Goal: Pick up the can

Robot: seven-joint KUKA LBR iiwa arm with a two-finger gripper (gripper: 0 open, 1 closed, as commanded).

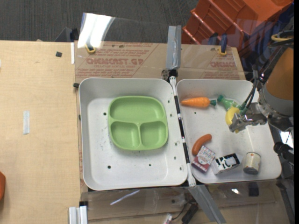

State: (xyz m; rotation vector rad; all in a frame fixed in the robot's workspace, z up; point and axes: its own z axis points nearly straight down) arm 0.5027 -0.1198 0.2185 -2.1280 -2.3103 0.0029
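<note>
toward the 3 o'clock side of the counter (32,101), the right-hand bin (224,87) is seen with the arm (282,83) reaching in over its 3 o'clock rim. the pincer (240,120) is held low over the bin near its 2 o'clock part, just beside a yellow item (231,115) that looks like a banana; whether that item is touched or gripped cannot be told, and the state of the pincer cannot be told either. the can (252,163) is found lying on its side near the bin's 4 o'clock corner, its pale round end turned toward the camera, well apart from the pincer and toward 6 o'clock of it. just beside the can, on its 9 o'clock side, a small black-and-white box (227,162) is placed, and next to that a red-and-white packet (204,158) is seen. a toy sausage (201,144) is laid at a slant just toward 12 o'clock of the packet, near the divider between the bins. a toy carrot (196,102) is laid across the bin's 11 o'clock part, its green top (221,100) pointing toward 3 o'clock. on the 9 o'clock side, the left-hand bin (91,125) is occupied by a green divided plate (138,122) set near its middle. cardboard (140,59) is spread behind both bins at 12 o'clock.
</note>
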